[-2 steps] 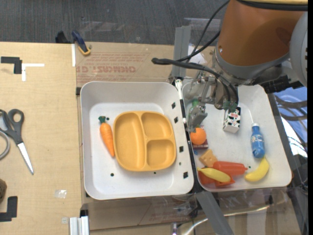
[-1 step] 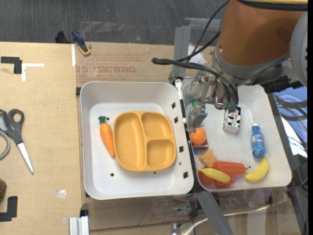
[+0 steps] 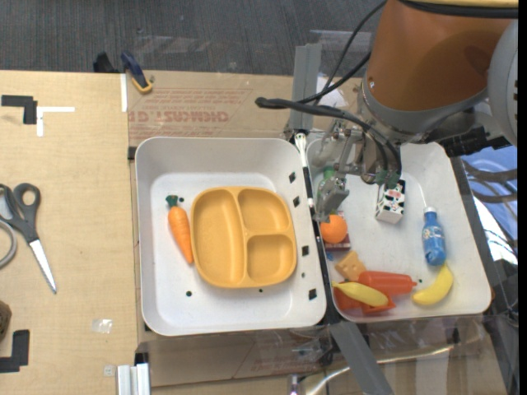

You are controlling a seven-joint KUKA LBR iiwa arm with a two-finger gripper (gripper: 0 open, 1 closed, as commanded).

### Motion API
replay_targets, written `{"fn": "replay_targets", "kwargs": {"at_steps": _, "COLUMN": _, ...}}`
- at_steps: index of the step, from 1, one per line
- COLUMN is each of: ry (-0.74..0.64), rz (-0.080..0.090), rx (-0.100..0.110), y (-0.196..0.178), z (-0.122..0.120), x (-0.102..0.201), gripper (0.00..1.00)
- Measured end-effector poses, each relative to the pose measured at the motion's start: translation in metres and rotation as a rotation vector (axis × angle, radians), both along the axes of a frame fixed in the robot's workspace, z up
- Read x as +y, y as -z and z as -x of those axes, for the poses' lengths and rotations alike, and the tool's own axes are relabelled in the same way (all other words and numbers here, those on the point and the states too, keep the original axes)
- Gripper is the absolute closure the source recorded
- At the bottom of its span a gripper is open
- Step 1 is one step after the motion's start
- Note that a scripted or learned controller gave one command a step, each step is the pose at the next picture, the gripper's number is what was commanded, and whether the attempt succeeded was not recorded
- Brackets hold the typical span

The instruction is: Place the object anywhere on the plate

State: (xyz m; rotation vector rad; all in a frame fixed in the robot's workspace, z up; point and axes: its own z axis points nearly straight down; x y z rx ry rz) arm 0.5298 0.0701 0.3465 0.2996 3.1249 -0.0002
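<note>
Orange (image 3: 333,230) under hand (image 3: 332,196), grip state unclear; round, hard by bin wall (image 3: 311,220), may roll away short of plate (image 3: 244,236).

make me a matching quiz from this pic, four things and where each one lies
Things:
1. carrot
2. plate
3. blue bottle
4. scissors

Places:
A. right bin, near its right wall
B. on the bench, left of both bins
C. left bin, beside the plate's left edge
D. middle of the left bin

Pairs: 1-C, 2-D, 3-A, 4-B
</note>
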Motion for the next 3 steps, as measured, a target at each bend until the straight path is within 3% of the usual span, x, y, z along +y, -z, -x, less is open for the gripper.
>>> {"fn": "replay_targets", "kwargs": {"at_steps": 3, "ry": 0.0, "rz": 0.0, "rx": 0.0, "y": 0.0, "z": 0.0, "x": 0.0, "gripper": 0.0}}
